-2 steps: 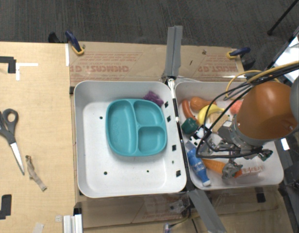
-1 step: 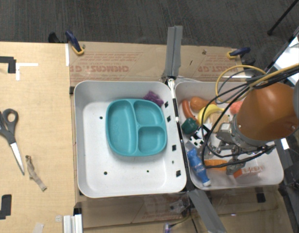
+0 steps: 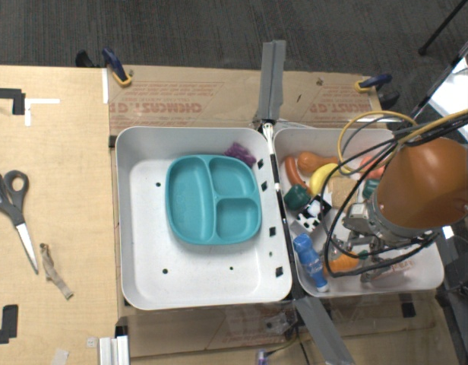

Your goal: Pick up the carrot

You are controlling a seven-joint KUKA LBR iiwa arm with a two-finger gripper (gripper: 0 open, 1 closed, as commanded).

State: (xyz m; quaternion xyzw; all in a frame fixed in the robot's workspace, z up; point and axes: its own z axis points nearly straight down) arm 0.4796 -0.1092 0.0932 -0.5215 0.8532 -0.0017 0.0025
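Just beneath jaws (image 3: 354, 243), carrot (image 3: 343, 264).

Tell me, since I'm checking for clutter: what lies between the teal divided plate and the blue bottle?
In the camera view, the two bins' adjoining white walls lie between the teal divided plate and the blue bottle; otherwise just bare bin floor.

The right bin (image 3: 428, 278) is crowded: the arm (image 3: 420, 188) and its cables (image 3: 355, 204) cover most of it, and toys lie packed along its left wall, among them a blue bottle (image 3: 310, 262) and a green piece (image 3: 297, 197). The left bin (image 3: 135, 226) has open floor around the teal plate (image 3: 214, 200).
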